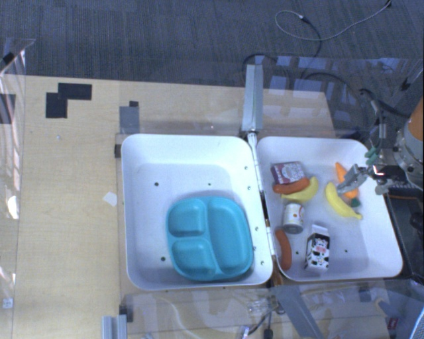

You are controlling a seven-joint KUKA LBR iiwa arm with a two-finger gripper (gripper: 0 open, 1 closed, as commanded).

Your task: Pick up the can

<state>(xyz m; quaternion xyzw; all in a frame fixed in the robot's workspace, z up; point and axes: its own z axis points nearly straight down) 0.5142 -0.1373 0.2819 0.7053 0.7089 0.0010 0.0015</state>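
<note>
Two white bins side by side on the light wood surface. Left bin holds a blue divided tray with three compartments, sitting toward the near-right part of the bin.

Right bin holds the clutter. The can is near the bin's left wall, roughly mid-depth, small with a light label and grey top; it looks upright or slightly tilted, hard to say which. Just behind it, a yellow banana with a red-orange sausage lying across it, touching. Behind those, a dark red packet near the back-left part of the bin. In front of the can, a second sausage lies along the left wall, close to the can. Just right of that, a small black-and-white milk carton with a cow print, near the can but apart from it.

Further right: a second banana, and an orange carrot-like item behind it with a bit of green at its near end.

The arm comes in from the right edge. End effector is over the carrot and second banana, well apart from the can. Fingers appear slightly apart with nothing clearly between them, but the grey metal blends with the items below, so cannot tell reliably if it's spread or closed. Can is not grasped; it rests in the bin.

Black tape patches on the surface at far left, cable on the carpet behind.
</note>
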